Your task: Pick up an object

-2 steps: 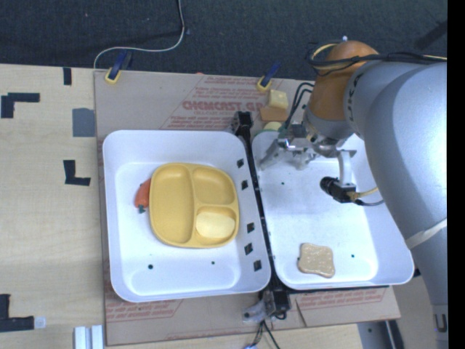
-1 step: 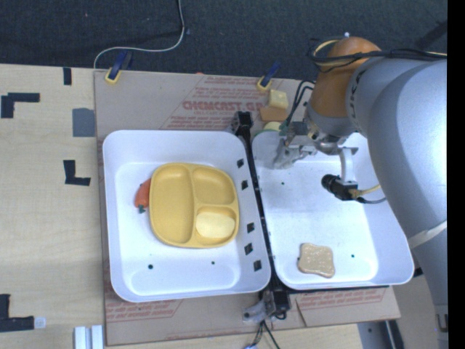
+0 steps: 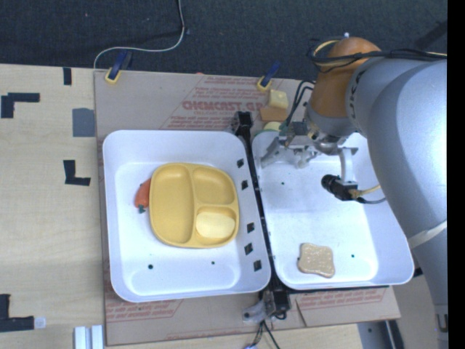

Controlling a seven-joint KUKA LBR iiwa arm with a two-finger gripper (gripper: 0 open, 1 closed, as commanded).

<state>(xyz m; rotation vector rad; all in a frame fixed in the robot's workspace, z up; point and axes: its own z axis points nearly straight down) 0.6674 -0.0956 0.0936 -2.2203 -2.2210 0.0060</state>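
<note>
Gripper (image 3: 290, 145): positioned low over the far end of the right bin (image 3: 378, 227); finger state cannot be told.
Bread slice (image 3: 317, 259): laid flat at the right bin's near end, well apart from the gripper.
Left bin (image 3: 120, 195): occupied by a yellow divided plate (image 3: 192, 203); an orange item (image 3: 142, 193) is seen against the plate's left edge.
</note>
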